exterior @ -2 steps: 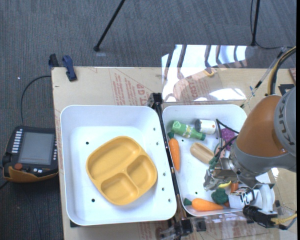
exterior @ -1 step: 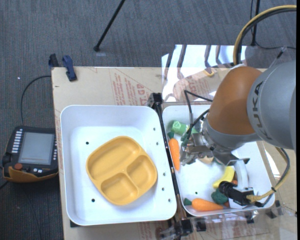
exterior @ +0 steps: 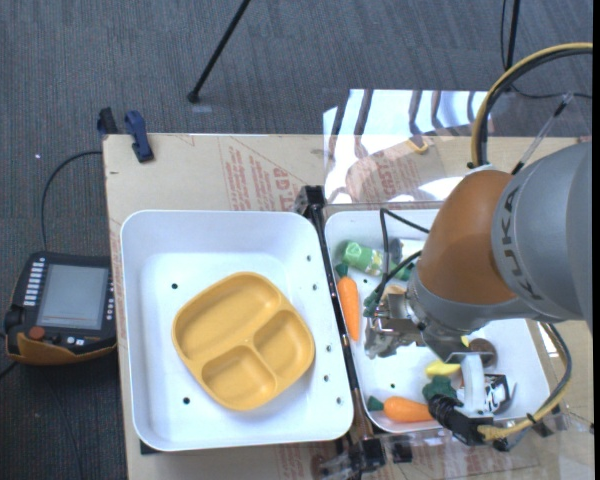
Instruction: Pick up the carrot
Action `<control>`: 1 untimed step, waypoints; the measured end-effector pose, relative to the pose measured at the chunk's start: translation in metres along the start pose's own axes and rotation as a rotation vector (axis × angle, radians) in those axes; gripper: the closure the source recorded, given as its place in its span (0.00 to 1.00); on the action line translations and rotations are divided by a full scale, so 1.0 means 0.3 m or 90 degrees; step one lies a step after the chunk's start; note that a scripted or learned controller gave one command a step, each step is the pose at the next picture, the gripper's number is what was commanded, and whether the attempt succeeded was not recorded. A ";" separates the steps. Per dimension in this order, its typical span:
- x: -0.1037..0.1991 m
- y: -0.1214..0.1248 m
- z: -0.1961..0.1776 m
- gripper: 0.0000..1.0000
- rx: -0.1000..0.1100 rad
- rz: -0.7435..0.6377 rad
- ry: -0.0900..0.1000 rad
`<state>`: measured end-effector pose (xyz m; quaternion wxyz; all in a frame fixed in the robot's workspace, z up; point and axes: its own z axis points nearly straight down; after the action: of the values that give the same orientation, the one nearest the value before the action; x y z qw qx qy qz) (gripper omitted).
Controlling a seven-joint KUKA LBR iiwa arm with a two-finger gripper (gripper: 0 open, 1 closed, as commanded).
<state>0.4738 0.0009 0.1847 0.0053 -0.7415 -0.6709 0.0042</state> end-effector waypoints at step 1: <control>0.143 -0.013 -0.031 1.00 -0.001 0.064 0.000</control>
<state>0.4743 0.0439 0.1942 0.0044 -0.7743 -0.6328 0.0037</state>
